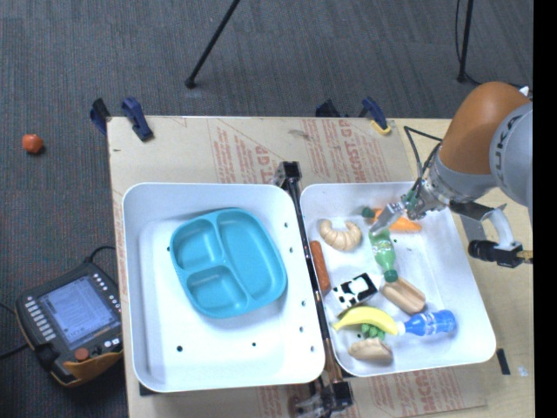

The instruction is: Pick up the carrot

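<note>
Camera view, starting at the bottom of the frame, gives us the right bin (474,338) with its near clutter: a bread roll (370,349), a banana (365,320), a blue bottle (432,323), a hot dog (404,296) and a black-and-white block (354,291). A sausage (319,264) lies along the divide between the bins. To the left, the left bin (144,233) holds a blue tray (228,262).

Moving up the frame, we find a green bottle (383,255) and a croissant (340,234) in the middle of the right bin. Just beyond them lies the carrot (402,225), orange, in the upper part of that bin near its far wall, with a green bit at its left end. The gripper (389,219) sits right over the carrot's left portion. We cannot tell how far the jaws are parted, nor whether the carrot is between them; the metal hides the contact.

We judge the step in hand to be the closing on the carrot. To do it well, we would want the jaws across the carrot's narrow width, near its middle, and clear of the green bottle just below it.

For room, the far wall of the bin is close behind the carrot, so a straight upward lift looks safest. Open floor lies to the right of the carrot, toward the right wall.
</note>
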You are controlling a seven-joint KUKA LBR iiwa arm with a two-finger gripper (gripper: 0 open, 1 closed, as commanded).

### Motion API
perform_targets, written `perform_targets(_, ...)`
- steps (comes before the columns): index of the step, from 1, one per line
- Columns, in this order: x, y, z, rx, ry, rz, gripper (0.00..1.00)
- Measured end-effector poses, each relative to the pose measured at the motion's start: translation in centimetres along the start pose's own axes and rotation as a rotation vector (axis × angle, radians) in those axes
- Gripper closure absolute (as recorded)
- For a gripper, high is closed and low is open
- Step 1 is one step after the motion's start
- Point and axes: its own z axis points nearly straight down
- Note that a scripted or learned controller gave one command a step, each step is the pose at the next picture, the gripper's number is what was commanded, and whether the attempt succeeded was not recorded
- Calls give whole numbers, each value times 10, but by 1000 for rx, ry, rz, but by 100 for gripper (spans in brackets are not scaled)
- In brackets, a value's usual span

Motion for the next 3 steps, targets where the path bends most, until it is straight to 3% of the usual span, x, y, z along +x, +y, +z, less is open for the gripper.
perform_targets(1,-3,1,-13,-6,-7,2,100)
perform_targets(2,-3,1,-12,-5,-6,3,0)
perform_targets(3,39,5,13,24,8,-56,0)
